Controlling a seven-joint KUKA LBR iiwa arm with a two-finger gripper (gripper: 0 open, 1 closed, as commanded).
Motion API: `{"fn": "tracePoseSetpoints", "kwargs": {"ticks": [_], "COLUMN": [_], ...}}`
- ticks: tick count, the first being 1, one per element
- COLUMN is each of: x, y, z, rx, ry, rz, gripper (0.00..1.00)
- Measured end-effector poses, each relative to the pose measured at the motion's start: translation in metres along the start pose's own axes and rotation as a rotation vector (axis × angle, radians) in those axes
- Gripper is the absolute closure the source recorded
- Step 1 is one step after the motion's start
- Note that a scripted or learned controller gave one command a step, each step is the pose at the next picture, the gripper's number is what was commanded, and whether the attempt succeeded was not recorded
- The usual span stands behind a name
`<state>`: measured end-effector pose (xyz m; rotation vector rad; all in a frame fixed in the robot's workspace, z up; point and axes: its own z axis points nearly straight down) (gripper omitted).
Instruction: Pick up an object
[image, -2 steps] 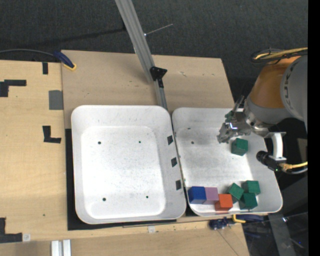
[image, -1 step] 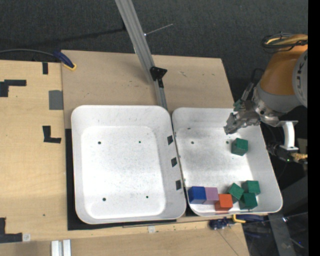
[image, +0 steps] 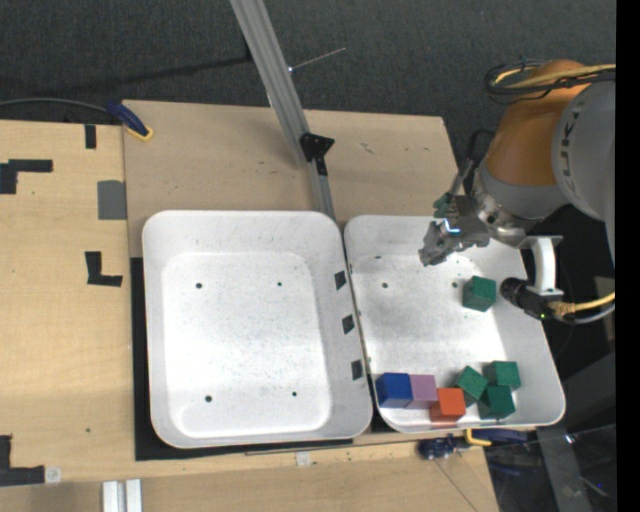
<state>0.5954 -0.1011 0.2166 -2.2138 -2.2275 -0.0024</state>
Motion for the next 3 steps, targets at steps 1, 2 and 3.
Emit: {"fn": "tracePoseSetpoints", "kwargs": {"ticks": [1, 2, 3], "x": [0.060, 0.107, 0.158], "y": [-0.007, -0.019, -0.031], "z": [0.005, -0.006, -0.004], "rx": [0.003, 0.002, 0.003], "ry": [0.000, 0.000, 0.000], "rz": [-0.001, -0.001, -0.001], "gripper": [1.00, 1.00, 1.00]}}
